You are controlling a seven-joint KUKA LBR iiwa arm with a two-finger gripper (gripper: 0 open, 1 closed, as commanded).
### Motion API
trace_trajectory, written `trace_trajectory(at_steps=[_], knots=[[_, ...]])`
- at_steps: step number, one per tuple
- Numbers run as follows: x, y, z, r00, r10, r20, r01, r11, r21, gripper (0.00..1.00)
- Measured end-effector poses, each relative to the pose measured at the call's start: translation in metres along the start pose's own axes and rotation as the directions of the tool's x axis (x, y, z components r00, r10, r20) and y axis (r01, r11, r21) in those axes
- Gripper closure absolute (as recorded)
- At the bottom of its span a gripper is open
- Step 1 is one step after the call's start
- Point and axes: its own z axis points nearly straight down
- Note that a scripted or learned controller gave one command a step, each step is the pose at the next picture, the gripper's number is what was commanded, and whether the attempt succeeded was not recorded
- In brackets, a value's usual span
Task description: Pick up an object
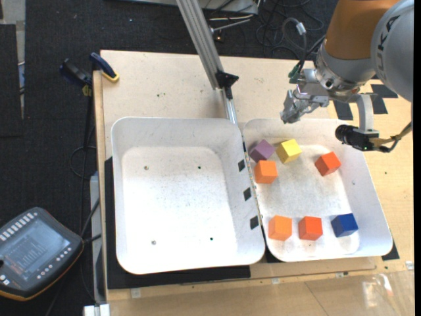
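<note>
Several small blocks lie in the right bin (365, 196). A purple block (262, 150), a yellow block (288, 151) and an orange block (266, 171) cluster at its far left. A red-orange block (327, 163) sits further right. Along the near side stand an orange block (280, 228), a red block (310, 228) and a blue block (344, 224). My gripper (291, 116) hangs above the bin's far edge, just beyond the yellow block, with nothing visibly between its fingers.
The left bin (131, 176) lies beside the right one. A slanted metal pole (204, 45) crosses the bench behind the bins. A blue and yellow clamp (92, 71) sits at the bench's far left corner, a teach pendant (33, 252) at lower left.
</note>
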Motion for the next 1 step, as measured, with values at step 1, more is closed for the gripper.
trace_trajectory(at_steps=[1], knots=[[0.0486, 0.0099, 0.0023, 1.000, 0.000, 0.000, 0.000, 1.000, 0.000, 1.00]])
